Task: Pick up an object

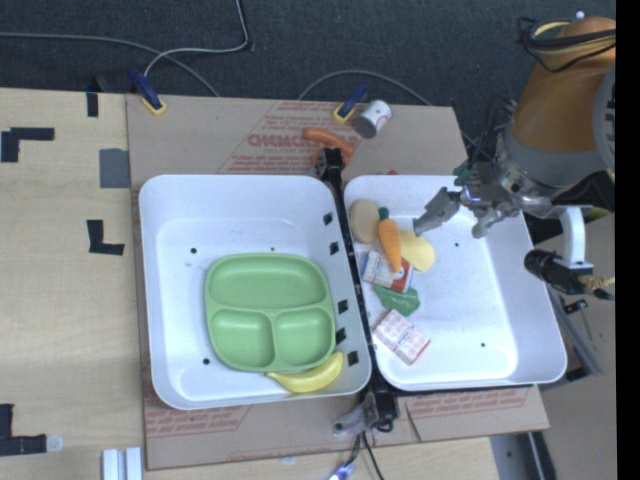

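- Green tray (270, 308) lies in the left bin (165, 208), with a banana (312, 375) touching its near right edge.
- Right bin (520, 353) holds a pile at its left side: a potato (362, 214), a carrot (389, 243), a lemon (421, 255), and packets (401, 336) nearer.
- Gripper (458, 216) hangs over the right bin's far part, just right of the carrot, fingers spread wide with nothing between them.
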